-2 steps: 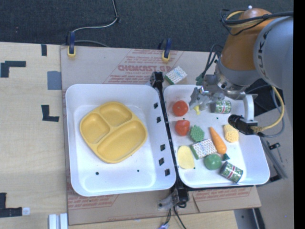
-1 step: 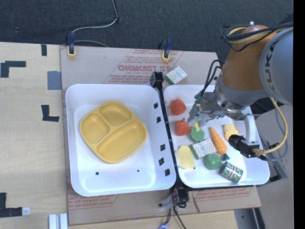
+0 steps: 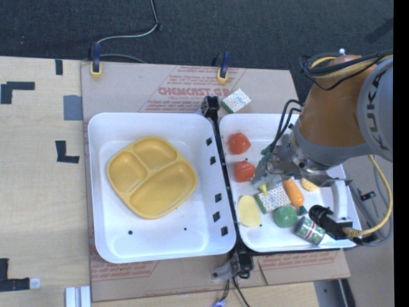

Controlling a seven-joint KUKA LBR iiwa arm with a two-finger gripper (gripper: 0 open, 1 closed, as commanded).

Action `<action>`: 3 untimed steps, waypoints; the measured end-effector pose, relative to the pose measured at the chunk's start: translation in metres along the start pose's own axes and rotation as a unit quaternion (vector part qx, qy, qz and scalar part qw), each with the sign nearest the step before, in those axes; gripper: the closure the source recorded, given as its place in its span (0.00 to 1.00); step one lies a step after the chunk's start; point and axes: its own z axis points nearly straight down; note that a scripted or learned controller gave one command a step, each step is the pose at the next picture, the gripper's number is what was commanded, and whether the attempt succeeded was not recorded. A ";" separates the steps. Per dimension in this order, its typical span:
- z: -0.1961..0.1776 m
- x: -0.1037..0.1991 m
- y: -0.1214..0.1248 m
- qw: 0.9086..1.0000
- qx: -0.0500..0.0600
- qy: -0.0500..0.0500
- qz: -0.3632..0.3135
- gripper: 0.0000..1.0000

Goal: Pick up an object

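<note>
Two red tomatoes (image 3: 239, 143), a yellow lemon (image 3: 249, 210), green ball (image 3: 285, 217), orange carrot (image 3: 293, 191) and can (image 3: 310, 231) lie in the right bin (image 3: 255, 121).

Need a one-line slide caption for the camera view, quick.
KUKA arm reaching over the right bin of small toy items; yellow divided plate in the left bin.

You get even, fairly bright overhead light with soft shadows. The white bins (image 3: 102, 235) come close to washing out, though the left one's inner walls stay grey with shade. The arm (image 3: 335, 117) shows a mild sheen on its orange band and darkens the right bin beneath it. Detail is soft throughout, and small items look slightly blurred.
</note>
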 end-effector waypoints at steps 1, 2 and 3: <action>-0.004 0.036 0.000 1.000 -0.001 0.000 0.000 1.00; 0.031 -0.041 -0.001 1.000 0.000 -0.001 0.002 1.00; 0.014 -0.022 0.010 1.000 0.000 0.000 0.001 1.00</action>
